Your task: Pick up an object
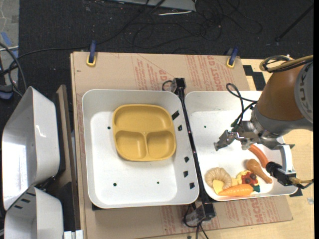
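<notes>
The gripper [225, 140] hangs low over the right bin [209, 108], above bare floor just up and left of the toy food; whether it is released or clenched cannot be told, since the wrist covers much of it. The croissant [218, 174], carrot [238, 189], sausage [258, 153] and drumstick [259, 170] crowd the bin's near right corner, probably targets for a pick. The yellow divided plate [144, 132] sits in the left bin [99, 178].

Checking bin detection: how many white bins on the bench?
2. Left bin holds a yellow tray; right bin holds toy food near its front corner, under the arm.
</notes>
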You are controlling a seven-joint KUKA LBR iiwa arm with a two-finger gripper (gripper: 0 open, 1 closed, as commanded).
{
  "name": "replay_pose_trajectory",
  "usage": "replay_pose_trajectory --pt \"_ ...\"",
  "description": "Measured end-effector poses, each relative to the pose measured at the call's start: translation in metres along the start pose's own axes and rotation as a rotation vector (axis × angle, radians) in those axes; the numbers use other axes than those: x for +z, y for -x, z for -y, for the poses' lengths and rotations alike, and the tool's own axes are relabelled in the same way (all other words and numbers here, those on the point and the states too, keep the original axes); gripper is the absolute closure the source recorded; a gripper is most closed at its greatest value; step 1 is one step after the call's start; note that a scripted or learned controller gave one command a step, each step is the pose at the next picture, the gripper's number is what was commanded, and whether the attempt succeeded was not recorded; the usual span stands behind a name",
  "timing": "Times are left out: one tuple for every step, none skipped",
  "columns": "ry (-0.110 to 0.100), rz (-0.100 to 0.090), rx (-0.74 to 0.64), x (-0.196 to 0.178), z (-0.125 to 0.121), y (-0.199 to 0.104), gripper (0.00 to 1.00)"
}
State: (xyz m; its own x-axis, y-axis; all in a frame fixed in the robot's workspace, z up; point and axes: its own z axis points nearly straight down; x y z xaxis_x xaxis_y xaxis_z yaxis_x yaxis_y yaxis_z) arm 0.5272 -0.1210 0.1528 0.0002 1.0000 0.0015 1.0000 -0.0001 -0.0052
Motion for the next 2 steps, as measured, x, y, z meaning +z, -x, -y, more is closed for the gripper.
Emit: replay_pose_trajectory --pt "0.0 0.0 0.0 0.049 -0.007 -0.006 0.0" --pt "0.002 0.001 0.001 0.061 -0.006 -0.006 0.0"
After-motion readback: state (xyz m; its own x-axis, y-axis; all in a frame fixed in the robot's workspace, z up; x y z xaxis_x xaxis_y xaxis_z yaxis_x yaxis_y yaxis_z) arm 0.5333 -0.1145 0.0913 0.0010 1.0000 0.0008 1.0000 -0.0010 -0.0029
